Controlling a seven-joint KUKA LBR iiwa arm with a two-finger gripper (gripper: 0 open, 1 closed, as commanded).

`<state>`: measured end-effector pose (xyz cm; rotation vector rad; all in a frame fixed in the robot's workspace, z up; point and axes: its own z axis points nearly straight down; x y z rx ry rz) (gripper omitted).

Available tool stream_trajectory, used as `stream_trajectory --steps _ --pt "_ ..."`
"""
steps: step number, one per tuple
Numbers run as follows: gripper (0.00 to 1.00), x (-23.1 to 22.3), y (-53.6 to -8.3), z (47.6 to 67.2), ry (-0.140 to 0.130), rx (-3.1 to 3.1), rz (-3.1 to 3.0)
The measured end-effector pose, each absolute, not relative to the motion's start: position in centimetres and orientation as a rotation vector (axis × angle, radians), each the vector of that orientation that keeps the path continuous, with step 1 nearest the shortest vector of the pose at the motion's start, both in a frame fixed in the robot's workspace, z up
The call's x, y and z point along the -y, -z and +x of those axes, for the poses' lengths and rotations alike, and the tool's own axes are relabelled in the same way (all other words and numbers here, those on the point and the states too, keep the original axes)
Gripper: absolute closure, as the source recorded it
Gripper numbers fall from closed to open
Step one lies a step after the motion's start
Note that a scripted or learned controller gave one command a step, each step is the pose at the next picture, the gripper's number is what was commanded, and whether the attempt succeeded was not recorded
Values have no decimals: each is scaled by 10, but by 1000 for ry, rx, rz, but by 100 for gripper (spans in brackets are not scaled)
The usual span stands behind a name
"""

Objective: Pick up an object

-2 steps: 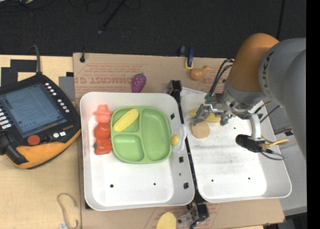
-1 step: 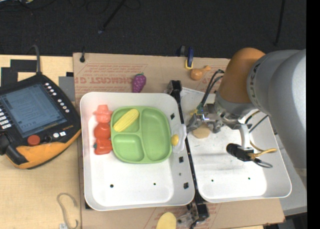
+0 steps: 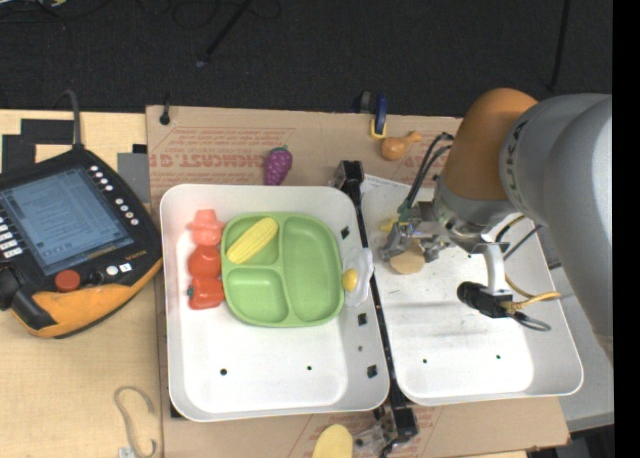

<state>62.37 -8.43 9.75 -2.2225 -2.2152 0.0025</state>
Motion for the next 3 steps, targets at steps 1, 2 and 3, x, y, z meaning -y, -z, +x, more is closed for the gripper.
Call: stream_trajectory --steps 1,2,3 --pt "100 85 -140 621 1 2214 -2229" --pt "100 91 -183 619 2 2212 -2233" --pt "100 92 -231 620 3 2219 -2227"
